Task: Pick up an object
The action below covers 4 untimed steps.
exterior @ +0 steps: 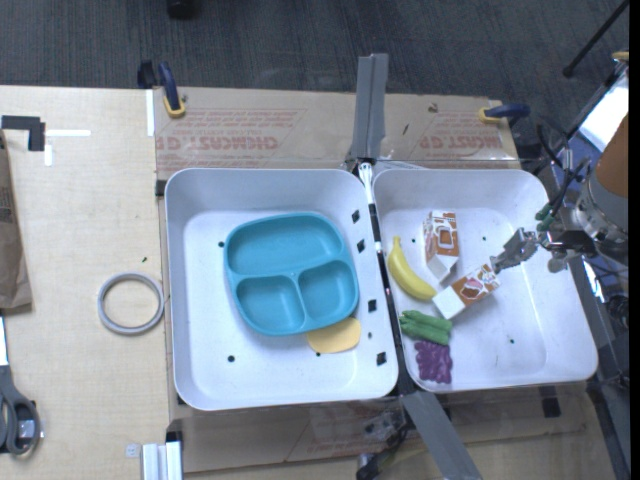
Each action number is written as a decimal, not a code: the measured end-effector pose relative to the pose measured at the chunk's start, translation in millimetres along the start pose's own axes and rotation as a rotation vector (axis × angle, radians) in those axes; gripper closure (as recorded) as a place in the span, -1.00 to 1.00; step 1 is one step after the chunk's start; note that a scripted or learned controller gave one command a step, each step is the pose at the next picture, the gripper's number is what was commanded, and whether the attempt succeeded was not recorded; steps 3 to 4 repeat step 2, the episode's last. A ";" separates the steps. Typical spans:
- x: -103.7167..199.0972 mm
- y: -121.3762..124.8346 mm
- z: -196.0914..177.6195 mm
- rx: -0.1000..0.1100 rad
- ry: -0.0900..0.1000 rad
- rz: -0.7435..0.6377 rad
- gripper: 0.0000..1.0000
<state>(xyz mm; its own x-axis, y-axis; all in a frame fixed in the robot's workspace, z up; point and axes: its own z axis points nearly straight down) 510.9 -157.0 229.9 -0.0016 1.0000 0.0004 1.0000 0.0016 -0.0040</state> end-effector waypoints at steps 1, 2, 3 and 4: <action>0.1 -32.8 -60.2 -0.002 -0.001 0.151 -1.00; -16.7 81.1 45.2 -0.001 -0.001 0.094 -1.00; -16.7 81.1 45.2 -0.001 -0.001 0.094 -1.00; -16.7 81.1 45.2 -0.001 -0.001 0.094 -1.00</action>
